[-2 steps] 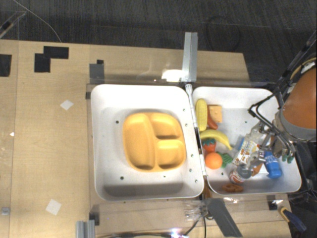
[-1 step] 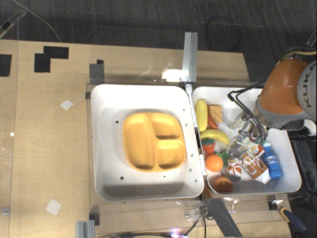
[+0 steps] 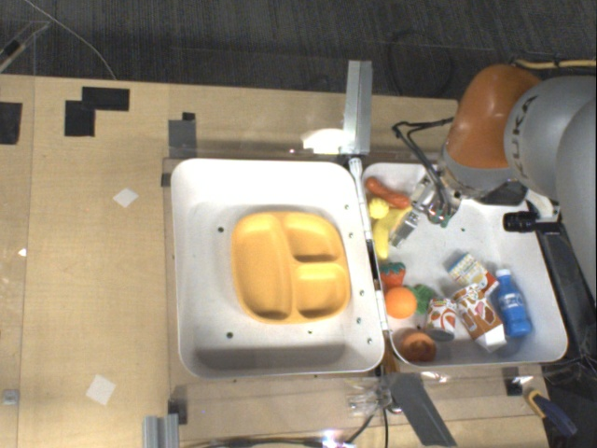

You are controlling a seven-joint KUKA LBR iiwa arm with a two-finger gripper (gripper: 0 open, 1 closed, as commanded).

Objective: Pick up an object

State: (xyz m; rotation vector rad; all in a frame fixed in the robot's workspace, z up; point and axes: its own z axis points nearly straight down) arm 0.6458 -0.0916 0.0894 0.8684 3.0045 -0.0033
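I see the gripper (image 3: 403, 230) low in the right bin (image 3: 541, 287), just beside the yellow toy (image 3: 380, 215) at the bin's left wall. I cannot tell its state. Nothing visible is held. Below the toy lie an orange (image 3: 400, 302), cartons (image 3: 466, 308) and a blue bottle (image 3: 512, 308).

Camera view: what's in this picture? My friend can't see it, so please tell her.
A grey robot arm's gripper hovers over toy food in the right bin, near a yellow toy. The left bin holds a yellow divided tray.
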